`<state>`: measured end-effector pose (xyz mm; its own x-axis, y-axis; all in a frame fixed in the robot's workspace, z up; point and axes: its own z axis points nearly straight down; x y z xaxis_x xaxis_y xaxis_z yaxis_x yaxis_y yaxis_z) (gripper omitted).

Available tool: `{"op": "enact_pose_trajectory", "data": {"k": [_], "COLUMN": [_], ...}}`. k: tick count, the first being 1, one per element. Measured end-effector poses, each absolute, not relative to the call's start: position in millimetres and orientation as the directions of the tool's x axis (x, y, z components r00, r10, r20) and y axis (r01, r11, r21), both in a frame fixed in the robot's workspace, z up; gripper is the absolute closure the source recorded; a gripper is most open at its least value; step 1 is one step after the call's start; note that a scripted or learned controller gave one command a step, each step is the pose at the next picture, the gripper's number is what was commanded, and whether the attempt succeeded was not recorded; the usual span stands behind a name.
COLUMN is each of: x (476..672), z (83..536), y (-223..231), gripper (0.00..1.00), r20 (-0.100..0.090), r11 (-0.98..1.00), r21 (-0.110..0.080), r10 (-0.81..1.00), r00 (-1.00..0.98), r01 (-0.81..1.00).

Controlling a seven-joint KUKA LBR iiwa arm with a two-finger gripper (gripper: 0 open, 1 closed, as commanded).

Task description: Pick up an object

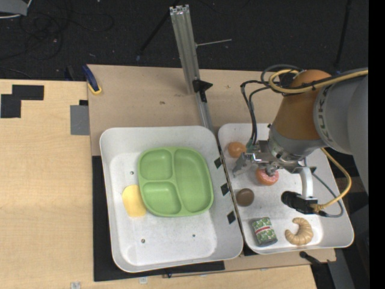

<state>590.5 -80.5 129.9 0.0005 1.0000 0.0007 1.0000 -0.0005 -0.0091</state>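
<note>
Arm: grey with orange band, reaching in from the right over the right bin (337, 233)
Gripper (266, 166): low over a pink-red round object (267, 176), wrist hides it, cannot tell how the jaws stand
Right bin, other items: orange ball (236, 149), brown ball (244, 197), green packet (263, 231), croissant (300, 230)
Left bin (174, 248): green divided plate (175, 181), yellow piece (133, 201) touching its left edge
</note>
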Motion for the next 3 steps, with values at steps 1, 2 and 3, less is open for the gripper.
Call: {"op": "enact_pose_trajectory", "data": {"k": [1,2,3], "x": [592.6,591.4,590.1], "z": [102.6,110.4,173.0], "y": [-81.3,-83.5,-82.2], "gripper": [0.00,1.00,1.00], "r20": [-0.001,-0.002,0.000], "r11": [-0.001,-0.007,0.000], "r21": [0.004,0.000,0.002], "r10": [1.000,1.000,1.000], "r00": [0.001,0.007,0.000], "r01": [1.000,1.000,1.000]}}
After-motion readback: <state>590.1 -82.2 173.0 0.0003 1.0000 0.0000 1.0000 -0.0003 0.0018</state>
